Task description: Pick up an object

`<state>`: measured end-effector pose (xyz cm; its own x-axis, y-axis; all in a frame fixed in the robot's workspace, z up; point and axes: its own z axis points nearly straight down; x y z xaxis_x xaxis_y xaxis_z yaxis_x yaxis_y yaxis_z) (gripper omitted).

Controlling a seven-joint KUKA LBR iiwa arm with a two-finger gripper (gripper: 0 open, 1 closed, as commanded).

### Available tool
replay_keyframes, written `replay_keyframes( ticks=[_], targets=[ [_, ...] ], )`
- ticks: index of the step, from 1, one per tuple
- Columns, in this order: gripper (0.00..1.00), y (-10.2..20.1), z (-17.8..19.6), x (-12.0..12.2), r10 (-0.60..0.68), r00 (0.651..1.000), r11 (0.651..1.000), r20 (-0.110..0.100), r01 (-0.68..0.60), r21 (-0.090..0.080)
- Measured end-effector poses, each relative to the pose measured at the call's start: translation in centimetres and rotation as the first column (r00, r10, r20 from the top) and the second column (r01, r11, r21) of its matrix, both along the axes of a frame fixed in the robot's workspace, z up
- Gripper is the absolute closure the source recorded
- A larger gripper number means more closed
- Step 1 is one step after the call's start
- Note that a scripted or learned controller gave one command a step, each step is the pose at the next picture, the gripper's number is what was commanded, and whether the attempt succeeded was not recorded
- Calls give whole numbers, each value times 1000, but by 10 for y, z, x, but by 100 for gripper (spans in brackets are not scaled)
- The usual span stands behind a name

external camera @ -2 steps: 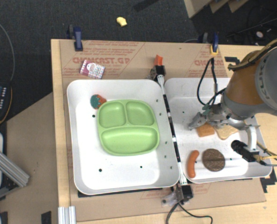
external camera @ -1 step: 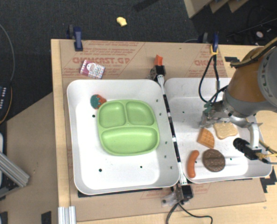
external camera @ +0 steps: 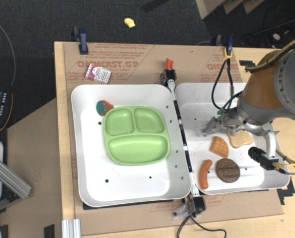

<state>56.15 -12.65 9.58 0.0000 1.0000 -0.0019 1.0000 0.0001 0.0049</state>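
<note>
Basically not started: gripper (external camera: 221,124) hovers low just above the waffle (external camera: 219,146), finger state unclear, nothing lifted; sausage (external camera: 205,174) and cookie (external camera: 228,170) untouched below waffle.

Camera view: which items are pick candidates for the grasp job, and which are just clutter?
Pick candidates, right bin:
- waffle piece
- bread slice
- brown round patty
- sausage
- end effector hangs above them

Lying about:
- green divided plate in left bin
- small red-green item beside it
- pink packet on the bench
- yellow scrap on the floor

Two white bins (external camera: 88,133) (external camera: 197,95); one green tray (external camera: 136,134); four food pieces: waffle (external camera: 219,146), toast (external camera: 241,139), sausage (external camera: 205,174), patty (external camera: 228,170).
</note>
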Motion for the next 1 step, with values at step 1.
replay_keyframes(
  ticks=[1],
  targets=[
    [0,31,-12,-55,0,1000,1000,-11,0,5]
  ],
)
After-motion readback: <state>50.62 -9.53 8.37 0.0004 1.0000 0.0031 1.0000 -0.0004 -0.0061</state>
